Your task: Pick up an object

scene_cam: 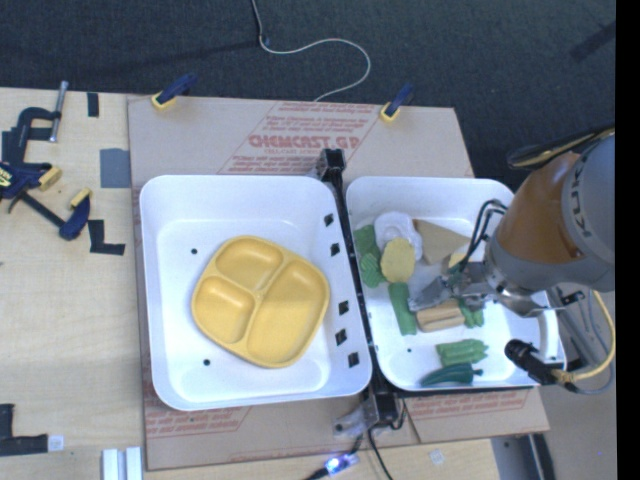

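Two white bins are shown side by side on a cardboard-covered surface (pixel 300 138). The left bin (pixel 165 268) carries a yellow divided plate (pixel 260 300). The right bin (pixel 390 363) carries the clutter from which one object is to be picked: a pale yellow piece (pixel 397 259) near 10 o'clock of the bin's centre, a green strip (pixel 402 310) beside it, a tan block (pixel 440 318) close to the centre, a tan wedge (pixel 438 236) toward 12 o'clock, and two green pieces (pixel 458 350) toward 6 o'clock. The arm (pixel 560 223) is seen entering from 3 o'clock, and the end effector (pixel 447 290) is placed low over the middle of the right bin, just above or against the tan block. Whether its fingers are spread or closed cannot be told, nor whether anything is held. The step in hand is judged to be the descent onto a target, most likely the tan block. For a sound grasp, the fingers should be centred across the block's short side, lowered until its flanks are straddled, and kept clear of the green strip at 9 o'clock. Closure should be completed before any lift, and the lift should be taken straight up so that neighbouring pieces are not dragged.
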You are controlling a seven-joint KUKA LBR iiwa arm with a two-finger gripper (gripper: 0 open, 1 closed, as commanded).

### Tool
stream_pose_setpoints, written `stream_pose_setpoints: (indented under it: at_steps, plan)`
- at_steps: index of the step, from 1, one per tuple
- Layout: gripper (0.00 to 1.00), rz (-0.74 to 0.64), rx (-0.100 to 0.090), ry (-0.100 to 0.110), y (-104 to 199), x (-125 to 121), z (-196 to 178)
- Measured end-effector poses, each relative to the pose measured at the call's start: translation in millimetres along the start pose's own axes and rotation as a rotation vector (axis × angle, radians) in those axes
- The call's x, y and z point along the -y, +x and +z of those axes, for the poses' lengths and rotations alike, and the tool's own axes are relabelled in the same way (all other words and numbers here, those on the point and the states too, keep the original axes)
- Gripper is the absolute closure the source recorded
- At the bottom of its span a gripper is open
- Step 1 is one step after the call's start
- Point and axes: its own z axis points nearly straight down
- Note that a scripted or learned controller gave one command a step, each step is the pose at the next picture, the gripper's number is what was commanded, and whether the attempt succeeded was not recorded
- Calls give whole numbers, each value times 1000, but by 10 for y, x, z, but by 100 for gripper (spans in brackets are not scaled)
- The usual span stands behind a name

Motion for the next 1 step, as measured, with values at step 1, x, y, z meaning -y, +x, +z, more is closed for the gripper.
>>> stream_pose_setpoints:
  at_steps: [1]
  plan:
    - [100, -1, 0, 0, 12, 0, -79]
